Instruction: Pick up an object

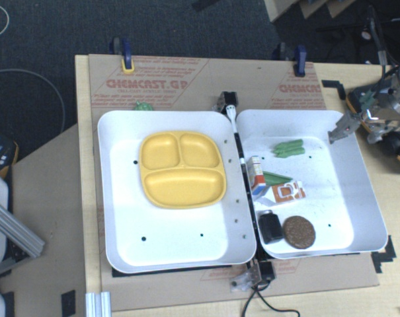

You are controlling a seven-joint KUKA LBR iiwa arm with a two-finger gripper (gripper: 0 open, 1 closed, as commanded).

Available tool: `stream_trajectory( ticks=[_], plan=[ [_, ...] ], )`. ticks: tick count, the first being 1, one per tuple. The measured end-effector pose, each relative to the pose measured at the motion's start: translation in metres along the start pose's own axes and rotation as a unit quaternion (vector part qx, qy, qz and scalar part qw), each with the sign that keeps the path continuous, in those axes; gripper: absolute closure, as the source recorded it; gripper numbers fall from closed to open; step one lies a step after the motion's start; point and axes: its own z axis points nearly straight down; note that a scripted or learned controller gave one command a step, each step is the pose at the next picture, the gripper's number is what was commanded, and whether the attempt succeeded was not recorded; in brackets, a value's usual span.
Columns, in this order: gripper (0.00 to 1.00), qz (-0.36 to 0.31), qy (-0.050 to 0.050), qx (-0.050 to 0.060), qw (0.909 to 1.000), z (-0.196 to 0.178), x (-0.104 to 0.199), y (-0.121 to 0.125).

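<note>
one tool [338, 132] at right bin [358, 197] edge | grip state: cannot tell | step: approach | next: you descend onto green pod [289, 149]

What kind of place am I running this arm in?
Probably a robotics lab test bench: a clamped board bears two white bins, a yellow divided plate and toy food, with cables on the carpet.
</note>
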Motion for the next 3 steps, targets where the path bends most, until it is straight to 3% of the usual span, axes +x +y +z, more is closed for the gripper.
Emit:
stream_trajectory(
  ticks=[1,2,3],
  plan=[
    [0.00,-0.004,0.000,-0.008,1.0000,-0.134,0.070,-0.021],
    [0.00,-0.005,0.001,-0.008,1.0000,-0.245,0.144,-0.046],
    [1.00,-0.001,0.000,-0.003,1.0000,-0.248,0.140,-0.045]
  ],
)
